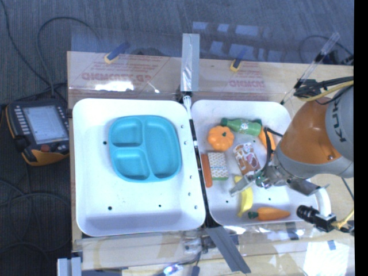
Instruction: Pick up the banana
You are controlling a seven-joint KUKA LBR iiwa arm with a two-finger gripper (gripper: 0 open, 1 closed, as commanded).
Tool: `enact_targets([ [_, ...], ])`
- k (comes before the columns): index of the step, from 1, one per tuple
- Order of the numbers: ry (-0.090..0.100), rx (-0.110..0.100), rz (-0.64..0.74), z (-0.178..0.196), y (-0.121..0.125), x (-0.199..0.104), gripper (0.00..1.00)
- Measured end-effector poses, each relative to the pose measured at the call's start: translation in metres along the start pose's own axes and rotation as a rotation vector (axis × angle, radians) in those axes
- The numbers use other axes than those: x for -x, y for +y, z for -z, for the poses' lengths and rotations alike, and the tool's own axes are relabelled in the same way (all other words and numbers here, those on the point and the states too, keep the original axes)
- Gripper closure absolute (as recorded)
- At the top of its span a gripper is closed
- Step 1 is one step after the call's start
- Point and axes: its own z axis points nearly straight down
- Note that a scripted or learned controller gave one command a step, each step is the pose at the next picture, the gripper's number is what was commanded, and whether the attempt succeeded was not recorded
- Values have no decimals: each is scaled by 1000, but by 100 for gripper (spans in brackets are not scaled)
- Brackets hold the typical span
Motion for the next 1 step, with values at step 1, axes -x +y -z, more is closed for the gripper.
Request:
enact_targets([
  [1, -4, 9, -184, -20, 6, -11, 0],
])
